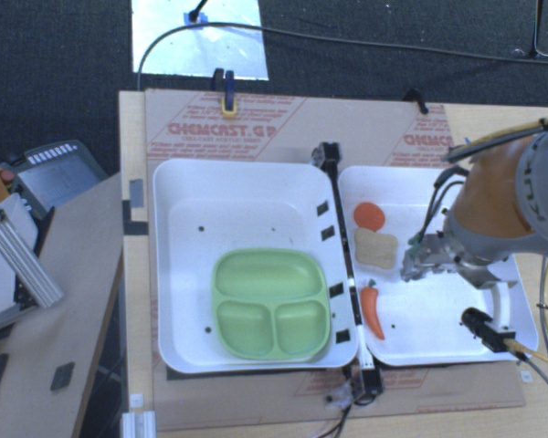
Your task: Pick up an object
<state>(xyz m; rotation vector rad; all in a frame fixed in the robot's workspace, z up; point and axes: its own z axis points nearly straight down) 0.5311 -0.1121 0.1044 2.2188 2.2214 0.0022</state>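
So I've got three candidates in the right bin [493,182]: a round orange-red piece [369,215] near the divider, a tan bread-looking slab [376,249] just below it, and a carrot [372,310] lying lengthwise close to the left wall. The claw [420,265] hangs over the bin just right of the slab, and honestly I can't tell how it's set, it's all blur and grey metal from up here. My read is these are toy foods, so light and fairly stiff, maybe a bit slick. I'd go for the slab across its short width, since it's nearest. The carrot tapers, so I'd pinch its thicker upper end. The green tray [272,303] sits in the left bin [183,245].
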